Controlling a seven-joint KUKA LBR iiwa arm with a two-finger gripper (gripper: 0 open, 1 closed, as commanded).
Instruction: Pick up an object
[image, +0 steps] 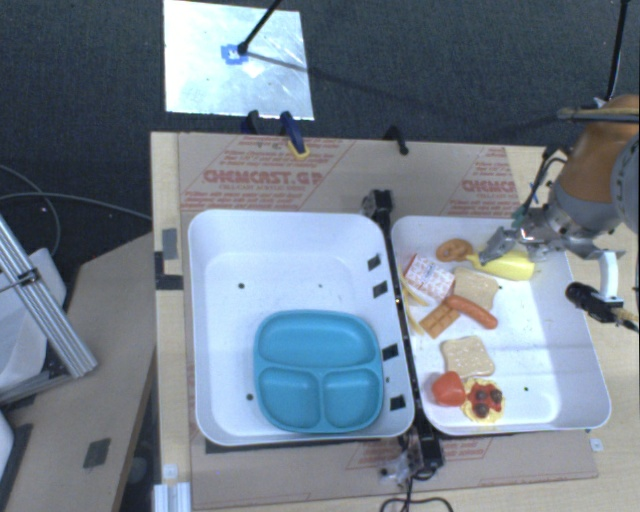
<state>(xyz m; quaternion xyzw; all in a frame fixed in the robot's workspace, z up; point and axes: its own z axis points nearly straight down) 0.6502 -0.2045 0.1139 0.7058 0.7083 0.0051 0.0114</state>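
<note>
- Lying in the right shallow white bin (575, 395), near its far edge, a yellow banana-shaped plastic toy (512, 266); long axis roughly left-right across the view.
- End effector (497, 247) at the banana's left end, touching or just above it; opening not discernible.
- Grey arm with orange band (597, 150) enters from the right, wrist angled down and leftward.
- Blue three-compartment plastic tray (320, 368) sits in the left white bin (225, 260).

Glossy white plastic bins (300, 235), a smooth matt blue plastic tray (318, 370), printed brown cardboard (270, 175) underneath, crinkled shiny foil sheet (238, 60) at eleven o'clock.
</note>
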